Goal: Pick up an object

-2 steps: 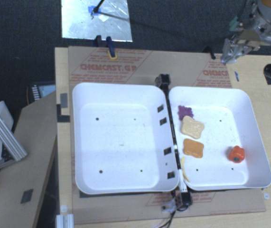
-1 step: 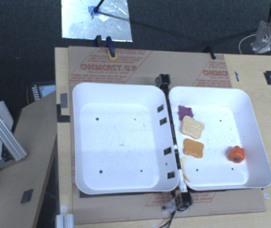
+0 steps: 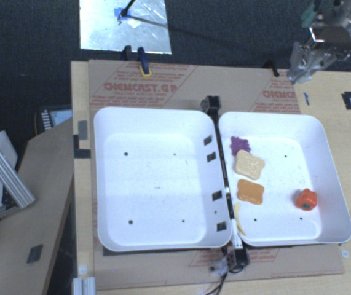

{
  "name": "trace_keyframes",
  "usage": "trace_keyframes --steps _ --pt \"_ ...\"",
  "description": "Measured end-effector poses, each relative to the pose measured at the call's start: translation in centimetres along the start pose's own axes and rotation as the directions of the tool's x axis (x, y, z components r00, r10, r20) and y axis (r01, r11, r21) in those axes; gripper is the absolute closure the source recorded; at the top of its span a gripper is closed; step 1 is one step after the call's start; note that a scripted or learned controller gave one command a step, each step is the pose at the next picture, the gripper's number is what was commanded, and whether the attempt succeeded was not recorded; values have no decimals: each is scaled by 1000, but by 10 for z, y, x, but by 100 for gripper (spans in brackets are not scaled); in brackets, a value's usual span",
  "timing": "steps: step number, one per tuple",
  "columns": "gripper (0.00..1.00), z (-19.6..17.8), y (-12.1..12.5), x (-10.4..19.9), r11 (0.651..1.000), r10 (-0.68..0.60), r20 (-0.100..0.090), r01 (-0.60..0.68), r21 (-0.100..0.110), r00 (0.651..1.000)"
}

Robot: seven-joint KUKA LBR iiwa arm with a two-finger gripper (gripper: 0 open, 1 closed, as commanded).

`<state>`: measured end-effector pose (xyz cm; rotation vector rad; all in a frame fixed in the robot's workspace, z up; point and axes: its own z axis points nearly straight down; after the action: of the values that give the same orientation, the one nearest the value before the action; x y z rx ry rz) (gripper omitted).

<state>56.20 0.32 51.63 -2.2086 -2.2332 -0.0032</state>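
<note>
Bench with two bins (image 3: 157, 118), toys hugging divider, gripper (image 3: 302, 66) outside, grip perhaps unclear.

A lab or test workshop is suggested: two white bins (image 3: 163, 118) are set side by side on a cardboard-covered bench (image 3: 181, 82), a metal plate (image 3: 104, 17) is laid on dark carpet, and aluminium framing (image 3: 3, 171) is seen at the left.

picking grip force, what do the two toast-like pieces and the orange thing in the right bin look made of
Pale toast piece: looks like matte moulded plastic or foam, flat with an even colour and no shine. Darker toast piece: same look, matte orange-brown. Orange object: likely hard plastic, rounded and slightly glossy. None can be confirmed from this view.
</note>
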Motion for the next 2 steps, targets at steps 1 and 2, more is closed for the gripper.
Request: trace_keyframes --steps 1,2 --pt "100 53 -4 106 1000 -4 -1 4 4 1000" --pt "100 -16 -77 221 1000 -8 -6 8 -6 1000"
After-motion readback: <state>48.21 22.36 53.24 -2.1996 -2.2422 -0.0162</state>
